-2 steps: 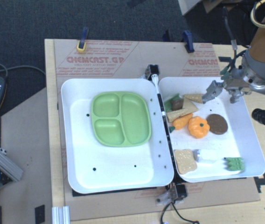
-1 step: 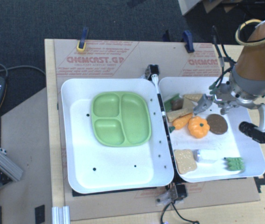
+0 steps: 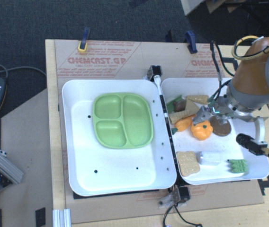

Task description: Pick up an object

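Surface (image 3: 125, 56): brown board on dark carpet, clamps along the back edge, two shallow white bins sitting side by side on it.

Left bin (image 3: 77, 169): just a green divided plate (image 3: 123, 120) lying flat, so nothing to grab there really.

Right bin (image 3: 255, 171): all the clutter. Orange pepper-looking thing (image 3: 201, 130) near the middle, a carrot-ish orange piece (image 3: 183, 124) just to its left, a cracker-like square (image 3: 188, 161) at the front, a small green block (image 3: 237, 166) front right, some tan and green bits toward the back.

Arm: comes in from the right, wrist parked over the middle of the right bin.

Tool (image 3: 204, 118): sitting right on top of the orange pepper-looking thing, which pokes out just below and in front of it. Looks like the likeliest target to me.

Tool state: honestly can't tell whether it's apart or together, the wrist hides that. Can't say it has hold of anything.

Next move, my guess: straight down, barely any sideways shift needed.
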Motion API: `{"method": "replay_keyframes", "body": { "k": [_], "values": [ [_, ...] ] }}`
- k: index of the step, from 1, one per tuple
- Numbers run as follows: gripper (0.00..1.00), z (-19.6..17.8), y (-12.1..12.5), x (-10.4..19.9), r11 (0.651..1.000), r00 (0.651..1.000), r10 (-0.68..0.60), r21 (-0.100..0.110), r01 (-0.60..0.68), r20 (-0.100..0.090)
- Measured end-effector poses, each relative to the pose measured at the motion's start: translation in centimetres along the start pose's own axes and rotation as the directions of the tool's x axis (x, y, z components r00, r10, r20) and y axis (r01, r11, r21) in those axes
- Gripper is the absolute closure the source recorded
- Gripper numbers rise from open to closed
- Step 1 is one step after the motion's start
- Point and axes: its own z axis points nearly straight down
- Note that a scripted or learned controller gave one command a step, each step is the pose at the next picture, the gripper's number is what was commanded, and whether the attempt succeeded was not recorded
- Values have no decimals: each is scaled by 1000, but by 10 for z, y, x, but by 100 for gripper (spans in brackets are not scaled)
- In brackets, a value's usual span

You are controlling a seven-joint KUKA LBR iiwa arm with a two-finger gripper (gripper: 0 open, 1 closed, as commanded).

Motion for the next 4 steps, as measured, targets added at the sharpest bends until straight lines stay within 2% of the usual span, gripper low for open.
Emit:
{"method": "replay_keyframes", "body": {
  "k": [1,2,3,4],
  "values": [
    [0,45,1,-1,1000,1000,-1,-7,1,4],
    [100,34,3,-3,1000,1000,1,-12,-1,7],
    [100,-23,11,0,1000,1000,-4,-15,4,5],
    [100,-64,14,5,1000,1000,-4,-14,4,5]
  ]
}}
